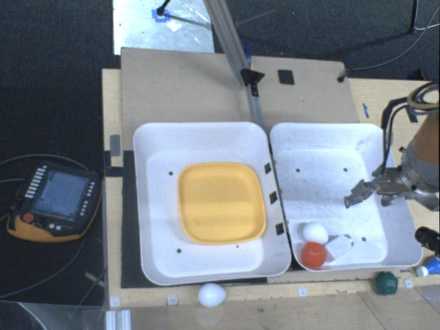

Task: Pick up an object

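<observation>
In the right bin (323, 150), near its front left corner, lie a white ball (315, 232), a red ball (314, 254) and a small white block (339, 246), all close together. My gripper (368, 197) hovers over the right side of this bin, up and to the right of those objects. It is open, and nothing sits between its fingers. The left bin (158, 184) holds a yellow square plate (222, 201).
A white egg-shaped object (212, 294) lies on the bench in front of the left bin. A green ball (386, 282) rests off the right bin's front right corner. A teach pendant (51, 201) sits far left. A slanted pole (234, 43) rises behind the bins.
</observation>
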`<state>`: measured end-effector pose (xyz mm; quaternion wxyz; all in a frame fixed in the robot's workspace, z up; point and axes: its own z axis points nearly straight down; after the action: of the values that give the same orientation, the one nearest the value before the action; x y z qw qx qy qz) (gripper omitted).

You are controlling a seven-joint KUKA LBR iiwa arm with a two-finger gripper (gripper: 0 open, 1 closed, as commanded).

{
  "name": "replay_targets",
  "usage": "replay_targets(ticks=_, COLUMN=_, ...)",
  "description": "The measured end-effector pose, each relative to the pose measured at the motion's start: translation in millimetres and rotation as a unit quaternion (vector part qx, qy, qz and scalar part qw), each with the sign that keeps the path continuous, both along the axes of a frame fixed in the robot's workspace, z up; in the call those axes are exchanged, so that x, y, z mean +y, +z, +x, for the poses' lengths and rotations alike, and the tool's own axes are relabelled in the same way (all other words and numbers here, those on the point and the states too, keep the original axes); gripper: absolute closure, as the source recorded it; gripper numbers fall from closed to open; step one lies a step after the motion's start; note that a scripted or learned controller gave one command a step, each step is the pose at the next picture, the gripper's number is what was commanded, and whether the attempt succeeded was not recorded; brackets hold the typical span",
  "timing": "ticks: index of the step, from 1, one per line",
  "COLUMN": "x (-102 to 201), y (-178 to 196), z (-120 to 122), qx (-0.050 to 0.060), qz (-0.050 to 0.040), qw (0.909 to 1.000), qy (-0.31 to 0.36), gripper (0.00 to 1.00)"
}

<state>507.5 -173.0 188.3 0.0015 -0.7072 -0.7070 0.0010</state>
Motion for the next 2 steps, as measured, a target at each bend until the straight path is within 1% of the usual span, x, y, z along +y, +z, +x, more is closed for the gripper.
replay_targets(ticks=1, x=-7, y=-60, z=-3, qx=0.000, qz=0.0002, qw=1.0000, qy=0.000, gripper=0.00)
replay_targets(ticks=2, x=-7, y=-99, z=-3, qx=-0.001, qz=-0.0001, qw=1.0000, qy=0.000, gripper=0.00)
